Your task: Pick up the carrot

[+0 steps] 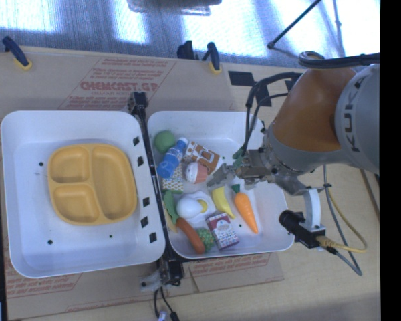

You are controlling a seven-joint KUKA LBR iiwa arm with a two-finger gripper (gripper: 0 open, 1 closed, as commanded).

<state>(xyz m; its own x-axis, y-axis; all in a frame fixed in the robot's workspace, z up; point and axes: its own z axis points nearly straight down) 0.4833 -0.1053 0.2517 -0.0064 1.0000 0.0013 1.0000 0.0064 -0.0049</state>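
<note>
The carrot (246,212), orange with a green top, lies in the right bin (281,243) near its right wall, tip pointing to the front. My gripper (231,177) hangs just above and behind the carrot's green end, over the yellow banana (222,202). Its fingers stand open with nothing between them. The grey and orange arm covers the bin's far right corner.
Crowded to the carrot's left are a red carton (222,232), a white egg toy (190,206), a red-orange sausage (189,235), a blue bottle (170,161), a green ball (164,140) and a brown box (204,156). The left bin (17,179) holds a yellow divided plate (92,182).
</note>
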